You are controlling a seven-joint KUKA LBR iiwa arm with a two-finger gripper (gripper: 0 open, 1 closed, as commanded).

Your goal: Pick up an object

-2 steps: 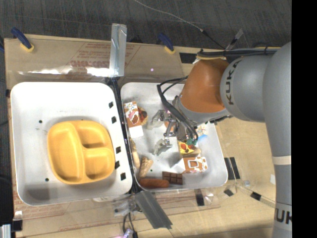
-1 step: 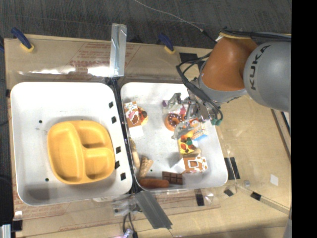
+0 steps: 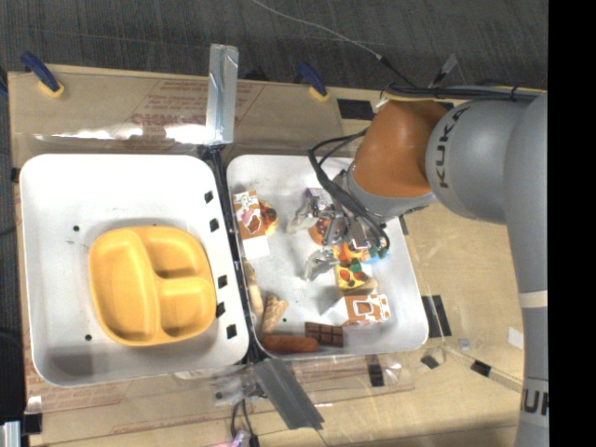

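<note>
Open floor mid right bin (image 3: 284, 170) (clutter (image 3: 358, 291) ringing it)

**Bench and fittings around the bins**

A yellow divided tray (image 3: 152, 283) lies in the white left bin (image 3: 37, 250), well left of the pincer; brown cardboard (image 3: 279, 96) lines the bench beyond it; two blue clamps (image 3: 42, 73) (image 3: 312, 77) grip the far edge — a thin cable (image 3: 307, 21) trails over dark carpet (image 3: 112, 12).

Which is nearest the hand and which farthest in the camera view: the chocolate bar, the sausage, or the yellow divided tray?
Measured from the hand in the right bin:
1. Chocolate bar, by that bin's near wall, below the hand.
2. Sausage, just left of the bar in the same bin, slightly farther.
3. Yellow divided tray, across the divider in the left bin.
</note>
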